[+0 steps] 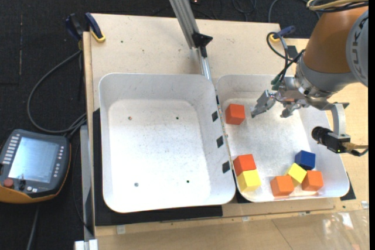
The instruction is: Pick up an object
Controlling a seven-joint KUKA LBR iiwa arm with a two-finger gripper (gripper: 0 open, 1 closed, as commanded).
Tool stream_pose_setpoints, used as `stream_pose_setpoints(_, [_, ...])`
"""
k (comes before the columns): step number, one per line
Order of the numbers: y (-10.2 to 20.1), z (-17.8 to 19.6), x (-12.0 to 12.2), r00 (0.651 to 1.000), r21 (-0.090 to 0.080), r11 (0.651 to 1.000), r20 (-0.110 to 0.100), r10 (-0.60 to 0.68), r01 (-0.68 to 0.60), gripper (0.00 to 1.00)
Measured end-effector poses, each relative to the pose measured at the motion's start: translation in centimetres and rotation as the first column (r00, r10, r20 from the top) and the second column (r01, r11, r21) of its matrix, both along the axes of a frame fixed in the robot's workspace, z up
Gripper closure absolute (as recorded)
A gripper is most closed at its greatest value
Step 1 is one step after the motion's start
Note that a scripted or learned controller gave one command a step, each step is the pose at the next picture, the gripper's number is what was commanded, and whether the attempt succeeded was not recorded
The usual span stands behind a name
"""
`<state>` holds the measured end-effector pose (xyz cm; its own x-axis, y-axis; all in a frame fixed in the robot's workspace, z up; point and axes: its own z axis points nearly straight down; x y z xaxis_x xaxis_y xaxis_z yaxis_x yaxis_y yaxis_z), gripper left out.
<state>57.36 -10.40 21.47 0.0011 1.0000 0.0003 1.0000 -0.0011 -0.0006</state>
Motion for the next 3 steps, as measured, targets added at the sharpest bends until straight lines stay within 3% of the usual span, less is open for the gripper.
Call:
stream_pose_setpoints(1, [-2.7,-6.1,3.6,1.000,-0.002,1.000,-0.002,-0.001,0.001,0.00])
stream_pose_setpoints(2, [-3.6,-12.3,6.8,1.000,-0.002,1.000,-0.001,0.003,-0.003,0.00])
stream_pose_setpoints(3, [2.4,-1.4,6.6,1.000,0.000,1.000,0.011,0.009,-0.009,0.00])
